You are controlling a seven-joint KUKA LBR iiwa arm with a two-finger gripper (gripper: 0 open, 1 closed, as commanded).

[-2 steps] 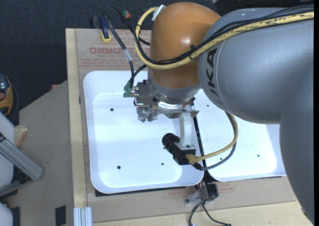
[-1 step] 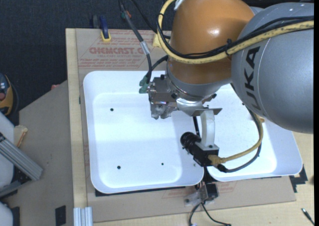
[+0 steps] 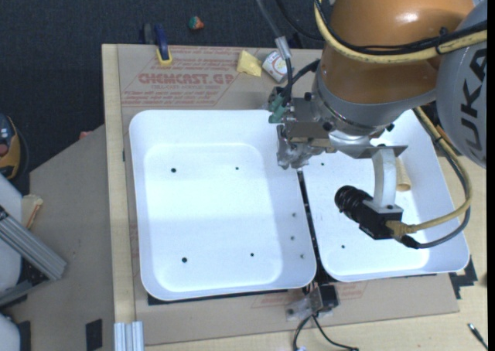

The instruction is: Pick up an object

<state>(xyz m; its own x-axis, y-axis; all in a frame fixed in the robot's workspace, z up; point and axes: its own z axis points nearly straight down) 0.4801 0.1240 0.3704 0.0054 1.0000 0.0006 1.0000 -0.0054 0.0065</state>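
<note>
My gripper [image 3: 294, 158] hangs over the bins' seam — can't tell its state. Cardboard-covered surface [image 3: 193, 79], dark carpet [image 3: 93, 1] around it.

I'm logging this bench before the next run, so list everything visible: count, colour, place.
left bin: one, white, left half of the bench
right bin: one, white, right half, partly under the arm
bench board: one, tan with red lettering, under both bins
clamp: one, blue and yellow, on the board's far edge
yellow piece: one, on the board's far edge, beside a small white item
small object: one, orange and green, on the dark floor beyond the board
arm: one, orange band above grey, reaching in from the right
end effector: one, grey metal, at the far end of the seam between bins
</note>
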